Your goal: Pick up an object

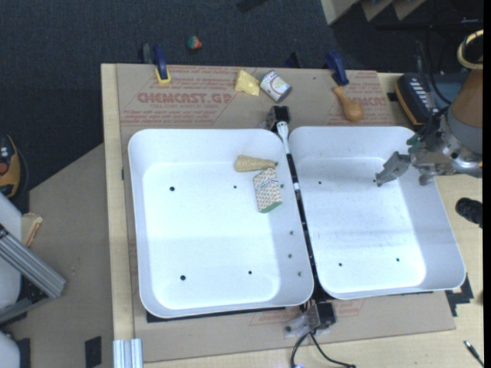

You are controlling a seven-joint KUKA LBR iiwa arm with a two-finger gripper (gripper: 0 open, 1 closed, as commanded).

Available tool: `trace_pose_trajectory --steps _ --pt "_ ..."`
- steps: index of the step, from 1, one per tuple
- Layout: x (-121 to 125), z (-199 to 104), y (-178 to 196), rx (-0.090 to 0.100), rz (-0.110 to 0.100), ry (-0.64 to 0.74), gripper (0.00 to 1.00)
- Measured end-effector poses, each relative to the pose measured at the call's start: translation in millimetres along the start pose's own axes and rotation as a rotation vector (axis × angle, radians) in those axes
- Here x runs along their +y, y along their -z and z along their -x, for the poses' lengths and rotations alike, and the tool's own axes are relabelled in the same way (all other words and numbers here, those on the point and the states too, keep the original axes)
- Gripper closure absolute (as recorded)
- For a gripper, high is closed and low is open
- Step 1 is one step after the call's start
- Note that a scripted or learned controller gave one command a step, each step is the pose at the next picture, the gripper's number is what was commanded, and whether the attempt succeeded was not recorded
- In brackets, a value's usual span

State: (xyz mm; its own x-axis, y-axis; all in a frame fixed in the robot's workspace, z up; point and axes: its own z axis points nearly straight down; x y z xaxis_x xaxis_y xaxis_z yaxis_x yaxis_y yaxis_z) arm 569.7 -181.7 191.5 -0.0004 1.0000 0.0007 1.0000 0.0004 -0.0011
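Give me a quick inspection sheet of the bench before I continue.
Surface: brown board bearing left bin and right bin.
Job's things: tan cone-shaped piece and patterned pouch, touching, in the left bin's upper right.
Clutter: yellow wedge, small box and wooden-looking pear shape on the board behind the bins.
Grippers: gripper over the right bin's upper right; holds nothing.
Cables: black cable at the front edge.
Surroundings: dark carpet.

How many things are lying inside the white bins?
2, both in the left bin near its top right corner: a tan cone-shaped piece, and a patterned packet just below it. Nothing looks hidden.
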Motion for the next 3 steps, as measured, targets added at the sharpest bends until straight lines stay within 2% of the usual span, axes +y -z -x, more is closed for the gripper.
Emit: trace_pose_trajectory --steps 1,2,3 --pt "-56.7 -4.0 251.4 -0.007 0.022 0.001 0.00" --pt "-59.5 29.8 350.9 -0.009 0.015 -0.002 0.00" --pt "-92.0 -17.0 344.5 0.001 0.000 0.004 0.00"
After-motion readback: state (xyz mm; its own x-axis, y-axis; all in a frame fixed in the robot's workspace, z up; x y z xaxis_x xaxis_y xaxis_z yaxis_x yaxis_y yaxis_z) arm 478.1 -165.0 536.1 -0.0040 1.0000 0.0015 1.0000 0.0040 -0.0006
